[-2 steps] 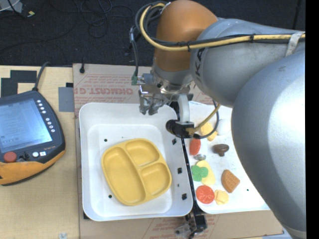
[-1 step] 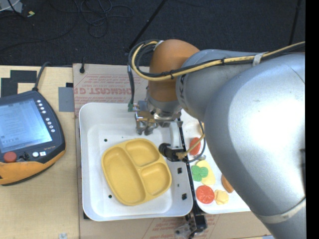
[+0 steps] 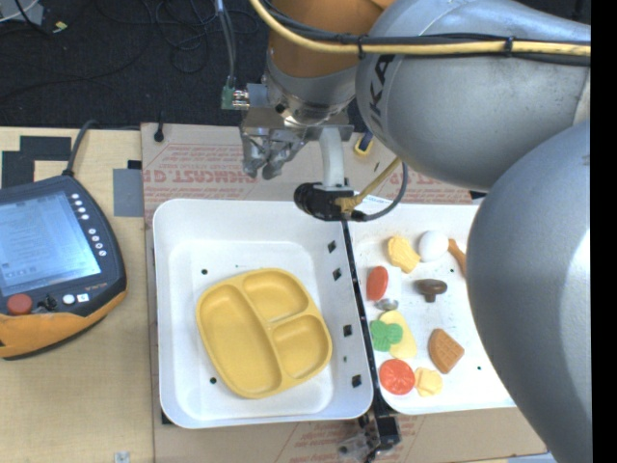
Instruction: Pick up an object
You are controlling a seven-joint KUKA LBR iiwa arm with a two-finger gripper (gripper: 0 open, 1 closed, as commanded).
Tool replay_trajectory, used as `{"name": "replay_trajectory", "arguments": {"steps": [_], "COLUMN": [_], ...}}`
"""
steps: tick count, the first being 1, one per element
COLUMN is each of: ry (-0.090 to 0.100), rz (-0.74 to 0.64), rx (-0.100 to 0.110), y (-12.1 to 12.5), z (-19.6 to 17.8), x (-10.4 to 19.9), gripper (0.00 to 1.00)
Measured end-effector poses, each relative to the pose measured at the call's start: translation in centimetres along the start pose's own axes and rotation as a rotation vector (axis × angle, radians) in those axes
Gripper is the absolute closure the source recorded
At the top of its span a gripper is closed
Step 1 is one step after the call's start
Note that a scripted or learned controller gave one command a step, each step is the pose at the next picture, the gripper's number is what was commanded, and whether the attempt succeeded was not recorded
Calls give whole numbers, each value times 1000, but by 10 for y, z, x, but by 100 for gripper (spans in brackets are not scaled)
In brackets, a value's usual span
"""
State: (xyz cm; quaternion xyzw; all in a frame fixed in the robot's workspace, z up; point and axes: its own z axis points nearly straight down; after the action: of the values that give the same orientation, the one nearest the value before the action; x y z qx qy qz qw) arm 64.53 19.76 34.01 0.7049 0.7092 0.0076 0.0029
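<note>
Hand (image 3: 271, 158) hangs above the far edge of the left bin (image 3: 178, 258), over the cardboard-covered tabletop (image 3: 193, 177) just behind the bin's back rim. Its dark fingers point down and look slightly parted at the tips, with nothing between them; hand is empty. The orange band and grey wrist sit directly above it, and the bulk of the arm (image 3: 501, 114) sweeps in from the right, covering part of the right bin.

Left bin holds a yellow divided tray (image 3: 262, 331), three compartments, lying flat and a little askew. Nothing visible in its compartments.

Right bin (image 3: 463, 398) carries the candidates for the pick, all small toy food pieces lying loose: a red oblong piece (image 3: 377, 283) near the divider, a yellow piece (image 3: 403, 253) and a white egg-like piece (image 3: 433, 246) towards the back, a brown mushroom shape (image 3: 431, 288) mid-bin, a green piece (image 3: 387, 335) touching a pale yellow one, a tomato slice (image 3: 396, 376) at the front, and a tan bread-like piece (image 3: 445, 350) beside it.

Judgement: step in hand is pre-grasp, no object chosen or approached yet. Hand is well apart from every piece and on the wrong side of the divider. Next move calls for a traverse rightward and forward over the right bin, then a descent onto one isolated piece. The red oblong or the mushroom look easiest, each standing clear of neighbours; the green and pale yellow pair risks a double contact.

A control pendant (image 3: 58, 249) rests on the tabletop left of the bins.
</note>
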Motion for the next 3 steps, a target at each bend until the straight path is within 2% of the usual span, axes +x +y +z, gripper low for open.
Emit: {"name": "replay_trajectory", "arguments": {"steps": [1,2,3], "ry": [-12,-5,-9], "rz": [5,3,8], "rx": [33,21,14], "y": [-8,-93,-1], "z": [174,119,186], "x": [1,17,-17], "gripper": [100,100,100]}}
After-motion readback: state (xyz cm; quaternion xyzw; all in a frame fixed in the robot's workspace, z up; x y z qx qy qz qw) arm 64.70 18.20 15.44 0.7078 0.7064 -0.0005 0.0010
